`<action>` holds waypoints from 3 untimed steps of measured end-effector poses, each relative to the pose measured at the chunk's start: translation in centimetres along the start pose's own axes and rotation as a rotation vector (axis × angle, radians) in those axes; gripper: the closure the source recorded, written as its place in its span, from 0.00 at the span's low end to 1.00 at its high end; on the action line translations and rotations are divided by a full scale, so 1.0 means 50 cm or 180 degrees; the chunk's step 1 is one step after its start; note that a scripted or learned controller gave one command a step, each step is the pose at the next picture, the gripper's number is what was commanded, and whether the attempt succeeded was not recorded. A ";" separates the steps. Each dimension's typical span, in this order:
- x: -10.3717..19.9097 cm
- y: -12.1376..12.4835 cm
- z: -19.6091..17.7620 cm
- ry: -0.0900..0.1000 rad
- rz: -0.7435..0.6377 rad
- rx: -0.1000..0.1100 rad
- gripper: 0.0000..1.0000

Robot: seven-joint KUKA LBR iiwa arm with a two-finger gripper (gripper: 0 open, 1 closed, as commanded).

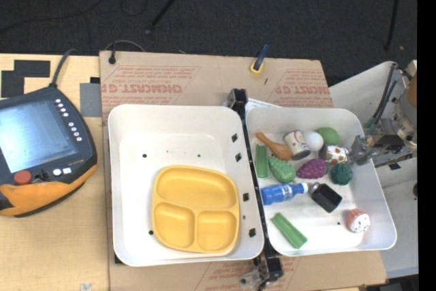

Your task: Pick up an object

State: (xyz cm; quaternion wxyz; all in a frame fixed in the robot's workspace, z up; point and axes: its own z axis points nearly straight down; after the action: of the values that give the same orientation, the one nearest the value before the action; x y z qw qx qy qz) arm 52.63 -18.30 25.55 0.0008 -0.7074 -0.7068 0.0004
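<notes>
**Hand at the right bin's far right edge, objects lying loose in the bin**

Camera view: The robot's hand (355, 150) reaches in over the right rim of the shallow white right bin (381, 232); whether it is open or closed cannot be told, and nothing is visibly held.

Just beside the hand lie a small multicoloured toy (334, 153) and a dark green fuzzy ball (341, 174). Toward the bin's far edge sit a light green ball (328, 136), a white ball (313, 141) and a small printed white cup (296, 142) on its side. A brown wooden spoon-shaped piece (272, 145) lies near the bin's left edge, with a green rectangular stick (261, 161) and a green knobbly toy (281, 169) next to it. A purple grape cluster toy (313, 168) rests mid-bin. Nearer, a blue plastic bottle (282, 193) lies flat, a black block (326, 197) beside it. A green flat bar (289, 230) lies near the front edge, and a red-and-white round object (356, 220) near the front right corner.

The shallow white left bin (136, 129) holds a yellow three-compartment plastic tray (195, 208) toward its front. A grey-and-orange control pendant (42, 146) rests at the tabletop's left edge.
</notes>
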 end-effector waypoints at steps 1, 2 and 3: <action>0.099 -0.093 -0.369 -0.0007 -0.0016 -0.0060 1.00; 0.218 -0.019 -0.577 -0.0003 -0.0024 -0.0042 1.00; 0.357 -0.106 -0.425 0.0002 -0.0022 0.0028 1.00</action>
State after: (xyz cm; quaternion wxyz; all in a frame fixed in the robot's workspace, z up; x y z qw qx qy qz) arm 47.38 -0.46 46.81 0.0041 -0.7050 -0.7092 0.0032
